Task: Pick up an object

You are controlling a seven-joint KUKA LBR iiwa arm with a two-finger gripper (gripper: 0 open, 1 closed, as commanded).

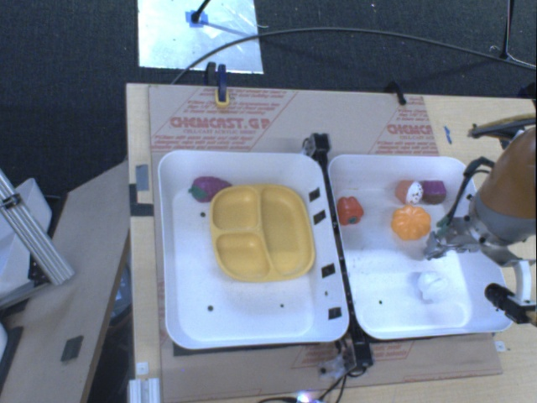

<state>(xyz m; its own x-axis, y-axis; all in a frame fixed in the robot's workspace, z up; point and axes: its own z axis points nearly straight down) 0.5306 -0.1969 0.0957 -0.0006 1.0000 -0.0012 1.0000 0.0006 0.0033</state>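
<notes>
Table (pixel 277 112) carrying 2 white bins. Left bin (pixel 180 309) is holding a yellow divided tray (pixel 260 232) and a purple item (pixel 208 188). Right bin (pixel 377 309) is holding an orange pumpkin-like object (pixel 410 222), red pepper (pixel 350 210), brown-and-white item (pixel 419 192) and white ball (pixel 433 286). Tool (pixel 438 247) is hovering at right, between pumpkin and ball; its state cannot be told.

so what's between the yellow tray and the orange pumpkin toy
In the camera view, the red pepper toy lies between the yellow tray and the orange pumpkin toy, just past the bins' shared rims.
</notes>
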